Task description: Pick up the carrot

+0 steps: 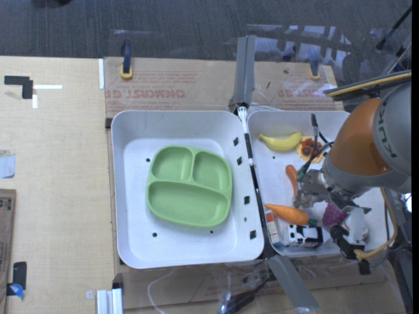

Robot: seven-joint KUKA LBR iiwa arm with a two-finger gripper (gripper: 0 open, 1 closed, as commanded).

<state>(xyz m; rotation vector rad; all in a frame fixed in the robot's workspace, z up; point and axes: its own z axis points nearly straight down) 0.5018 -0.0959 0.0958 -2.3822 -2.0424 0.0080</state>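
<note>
Carrot (287, 212) lies in the right bin (278, 126) — gripper (306, 195) just above it, grip state unclear

A divided plate (190, 186) sits in my left bin (124, 195). In the right bin (262, 120), the carrot (287, 212) lies at six o'clock of the banana (281, 140).

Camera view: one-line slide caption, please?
KUKA gripper hovers above the carrot in the right bin; green divided plate in the left bin.
</note>
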